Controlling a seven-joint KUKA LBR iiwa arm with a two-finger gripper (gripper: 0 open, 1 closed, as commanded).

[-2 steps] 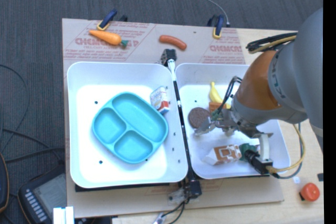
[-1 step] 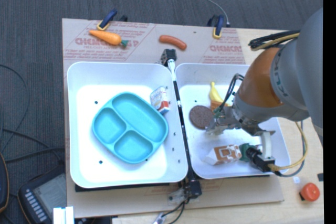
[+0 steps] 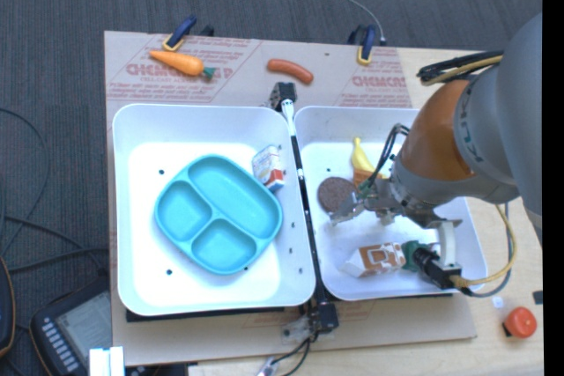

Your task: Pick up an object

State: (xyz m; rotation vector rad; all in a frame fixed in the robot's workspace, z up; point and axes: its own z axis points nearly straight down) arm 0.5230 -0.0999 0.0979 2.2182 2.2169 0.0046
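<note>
The arm [image 3: 467, 136] reaches in over the right bin [image 3: 458, 277], and its gripper [image 3: 357, 205] hangs low above that bin's left half. Whether the jaws are spread or closed cannot be told from this angle, as the wrist hides most of them.

Just left of the gripper, touching or nearly touching it, lies a round brown disc [image 3: 334, 192], flat on the bin floor, dull and slightly speckled, perhaps a cookie or patty. Above the gripper, toward the bin's far wall, a yellow banana-like piece [image 3: 359, 156] stands partly hidden by a cable. Below the gripper, near the bin's front wall, rests a small white and orange packet [image 3: 381, 258], lying flat with printed markings.

Left of the right bin, the left bin [image 3: 132, 189] carries a blue divided plate [image 3: 218, 213] and a small white carton [image 3: 269, 166] beside the plate's upper right edge.

Beyond the bins, on the tabletop [image 3: 242, 66], lie a toy carrot [image 3: 179, 63] and a sausage [image 3: 290, 70].
</note>
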